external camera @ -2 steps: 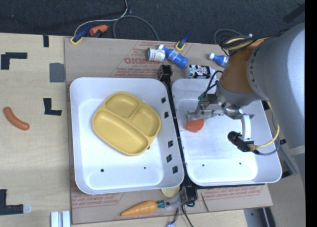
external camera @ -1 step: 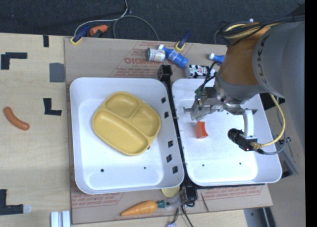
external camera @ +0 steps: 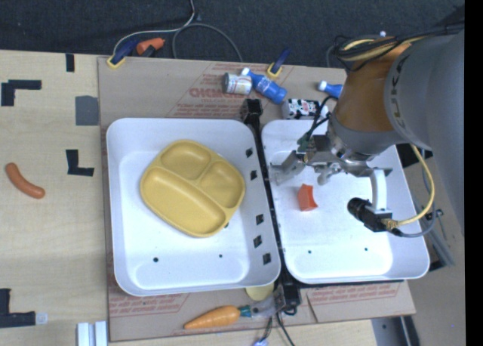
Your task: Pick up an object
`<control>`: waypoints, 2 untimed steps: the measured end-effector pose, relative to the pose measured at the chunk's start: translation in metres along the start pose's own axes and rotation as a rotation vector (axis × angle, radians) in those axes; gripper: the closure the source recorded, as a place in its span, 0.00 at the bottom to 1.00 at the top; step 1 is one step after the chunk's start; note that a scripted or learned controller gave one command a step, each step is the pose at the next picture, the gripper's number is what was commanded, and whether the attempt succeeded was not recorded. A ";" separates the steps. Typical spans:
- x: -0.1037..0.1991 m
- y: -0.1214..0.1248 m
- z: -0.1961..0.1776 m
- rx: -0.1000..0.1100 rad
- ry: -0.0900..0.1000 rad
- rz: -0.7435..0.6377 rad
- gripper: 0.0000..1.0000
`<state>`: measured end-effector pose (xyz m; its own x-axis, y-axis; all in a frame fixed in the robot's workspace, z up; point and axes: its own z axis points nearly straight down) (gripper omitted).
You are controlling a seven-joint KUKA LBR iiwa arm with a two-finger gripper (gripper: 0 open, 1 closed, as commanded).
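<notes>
We are over the right bin (external camera: 407, 265) now, the grey arm reaching in from the right with its orange band above the wrist, and the gripper (external camera: 302, 167) hangs near that bin's upper left corner. Its metal fingers (external camera: 283, 165) splay outward, so we read the jaws as standing wide with nothing between them. The likely target is the small orange-red block (external camera: 306, 198), lying on the white floor of the right bin just below the jaws and a touch to the right in this view, near but apart from them. It looks slightly taller than wide, with its long axis running roughly up and down the view, though it is too small for us to be sure. That is the relation everything turns on: we judge the jaws need a short shift toward the near edge of the bin before they descend and straddle the block. Across the divider, the yellow compartment plate (external camera: 193, 186) sits in the left bin (external camera: 128, 261), well apart from the action.
</notes>
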<state>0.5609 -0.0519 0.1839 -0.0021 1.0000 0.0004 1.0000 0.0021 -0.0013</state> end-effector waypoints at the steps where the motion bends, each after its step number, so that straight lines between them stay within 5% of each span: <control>1: -0.048 0.015 0.069 0.003 -0.003 0.004 0.00; 2: -0.043 0.015 0.099 -0.001 -0.003 0.002 0.00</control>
<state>0.5762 -0.0944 0.0844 -0.0005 1.0000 -0.0025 1.0000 0.0005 -0.0001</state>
